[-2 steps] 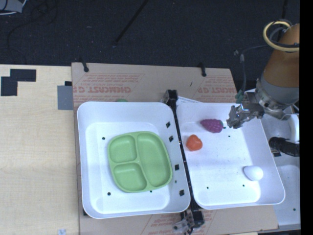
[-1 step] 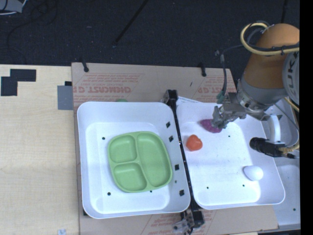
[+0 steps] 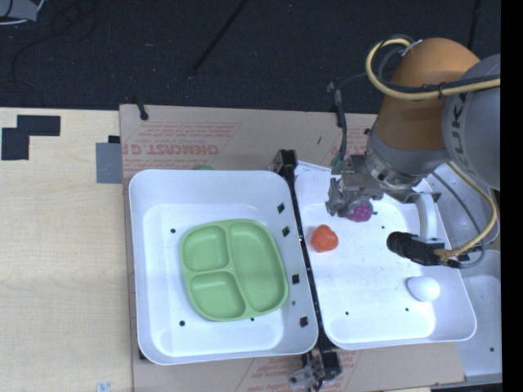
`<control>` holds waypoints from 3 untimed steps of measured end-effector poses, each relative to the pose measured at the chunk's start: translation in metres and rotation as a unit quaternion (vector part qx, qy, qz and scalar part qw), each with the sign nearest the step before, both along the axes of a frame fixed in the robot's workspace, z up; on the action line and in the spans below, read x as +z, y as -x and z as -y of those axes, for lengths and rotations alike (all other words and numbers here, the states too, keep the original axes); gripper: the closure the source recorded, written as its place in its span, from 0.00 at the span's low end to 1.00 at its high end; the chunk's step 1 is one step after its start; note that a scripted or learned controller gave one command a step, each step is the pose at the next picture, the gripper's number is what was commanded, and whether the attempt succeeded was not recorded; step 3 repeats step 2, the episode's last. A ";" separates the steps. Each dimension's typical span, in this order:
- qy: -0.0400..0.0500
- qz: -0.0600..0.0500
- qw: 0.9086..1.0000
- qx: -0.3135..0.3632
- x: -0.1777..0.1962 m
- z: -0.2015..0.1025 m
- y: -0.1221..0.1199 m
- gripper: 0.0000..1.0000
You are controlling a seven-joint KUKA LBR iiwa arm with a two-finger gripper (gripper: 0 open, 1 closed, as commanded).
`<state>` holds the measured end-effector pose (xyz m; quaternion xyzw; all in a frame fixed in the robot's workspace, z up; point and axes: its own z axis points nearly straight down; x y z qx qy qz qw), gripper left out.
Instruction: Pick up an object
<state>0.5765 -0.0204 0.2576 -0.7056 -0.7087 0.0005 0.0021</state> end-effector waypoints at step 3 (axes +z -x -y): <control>0.000 -0.001 1.000 0.000 -0.023 -0.102 0.014 1.00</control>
